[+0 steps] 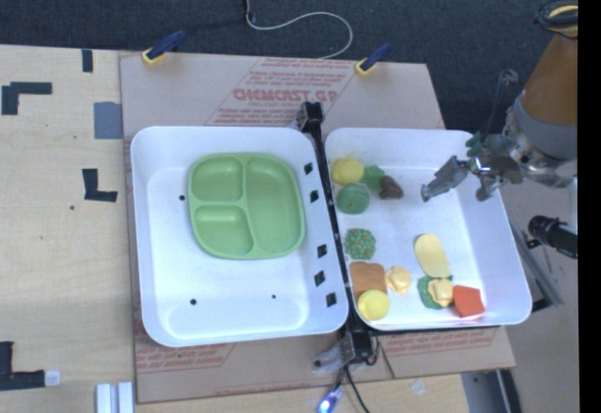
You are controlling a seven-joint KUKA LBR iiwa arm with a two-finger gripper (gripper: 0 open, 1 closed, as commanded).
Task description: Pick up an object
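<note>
Several small toy foods, among them a pale yellow oval piece [432, 254] and a dark brown lump [391, 187], lie loose in the shallow white right bin [488, 242], likely for easy picking, while the gripper [460, 176] hovers over its right side, its claw's state impossible to tell.

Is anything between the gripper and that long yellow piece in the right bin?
Nothing visible. The gripper sits over bare white floor of the right bin, and the long yellow piece lies alone below it in the view, apart from the other toy foods.
</note>
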